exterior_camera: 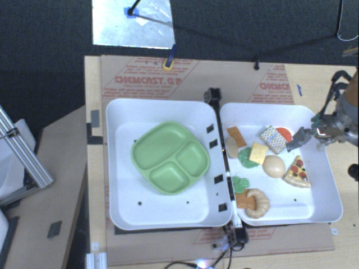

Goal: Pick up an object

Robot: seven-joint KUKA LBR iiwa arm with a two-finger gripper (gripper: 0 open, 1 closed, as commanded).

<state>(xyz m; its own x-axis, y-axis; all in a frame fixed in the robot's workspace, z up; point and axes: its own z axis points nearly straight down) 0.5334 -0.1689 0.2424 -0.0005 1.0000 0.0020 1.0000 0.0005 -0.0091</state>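
On a tan bench (140, 77), two shallow white bins: left bin (120, 167) holding a green sectioned plastic plate (170, 157), right bin (322, 198) strewn with toy food, including a pizza slice (297, 172) and a croissant (256, 202). Above the right bin's far right edge, a grey two-finger gripper (298, 139), nothing visibly held; opening impossible to tell.

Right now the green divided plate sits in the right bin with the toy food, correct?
Not quite. The camera view shows the green divided plate in the left bin; the toy food, such as the pizza slice and croissant, lies in the right bin.

A green divided plate (170, 158) lies in the left bin (120, 122); a foil sheet (133, 15) lies beyond the bench's far edge.
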